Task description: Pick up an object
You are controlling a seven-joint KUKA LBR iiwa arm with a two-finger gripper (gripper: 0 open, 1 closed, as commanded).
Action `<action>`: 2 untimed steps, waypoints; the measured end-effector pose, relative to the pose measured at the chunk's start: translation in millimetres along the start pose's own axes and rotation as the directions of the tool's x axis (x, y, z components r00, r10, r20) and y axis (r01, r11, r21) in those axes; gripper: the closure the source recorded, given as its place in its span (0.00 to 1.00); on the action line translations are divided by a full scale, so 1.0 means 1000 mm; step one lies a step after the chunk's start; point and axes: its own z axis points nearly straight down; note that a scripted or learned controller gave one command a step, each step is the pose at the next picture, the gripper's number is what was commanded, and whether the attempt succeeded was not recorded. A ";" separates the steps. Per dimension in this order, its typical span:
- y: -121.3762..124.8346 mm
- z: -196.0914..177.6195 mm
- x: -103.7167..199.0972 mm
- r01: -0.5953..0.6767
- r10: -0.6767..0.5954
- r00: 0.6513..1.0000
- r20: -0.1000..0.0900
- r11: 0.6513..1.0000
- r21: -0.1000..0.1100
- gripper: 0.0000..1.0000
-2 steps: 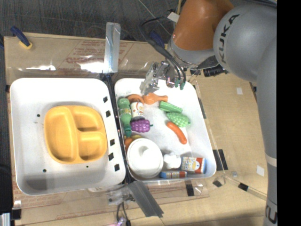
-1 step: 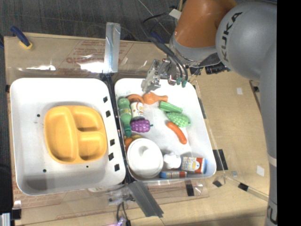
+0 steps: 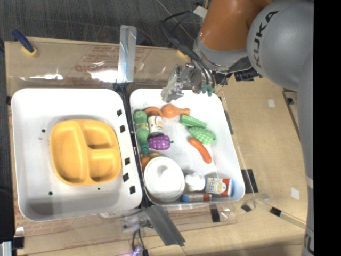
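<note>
My gripper hangs over the far edge of the right bin, its metal fingers pointing down and left, with nothing visible between them. Just below it lie an orange gourd-shaped toy and a small can. Further in the bin are a purple grape bunch, two green vegetables, an orange carrot, a green bottle, a white bowl, a small carton and a blue-red tube.
The left bin holds a yellow divided tray. A strip of silver tape stands at the back between the bins. Cables run behind the bench. The arm's grey body fills the upper right.
</note>
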 end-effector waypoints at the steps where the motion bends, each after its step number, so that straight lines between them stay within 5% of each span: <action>1: 0.001 -0.011 -0.001 0.003 -0.003 1.000 0.004 1.000 0.000 1.00; 2: -0.081 -0.019 -0.019 -0.228 0.228 0.974 -0.007 0.974 0.004 1.00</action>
